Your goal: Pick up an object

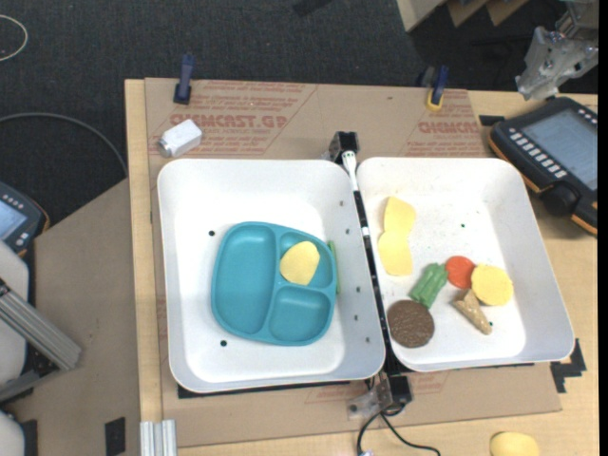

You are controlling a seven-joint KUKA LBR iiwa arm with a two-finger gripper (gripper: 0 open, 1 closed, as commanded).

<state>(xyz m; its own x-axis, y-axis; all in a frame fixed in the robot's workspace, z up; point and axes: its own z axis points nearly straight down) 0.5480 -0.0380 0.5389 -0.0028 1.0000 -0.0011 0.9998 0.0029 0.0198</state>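
Camera view: toys (446, 288) crowd right bin's (494, 183) near edge, far half bare.

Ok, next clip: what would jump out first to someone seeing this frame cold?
The teal divided plate in the left bin draws the eye first, with a yellow chip-shaped piece lying in its upper right compartment. Next comes the cluster of toy food in the right bin: two pale yellow pieces near its left side, then a green piece, a brown round cookie, a red piece and a yellow round piece toward the front.
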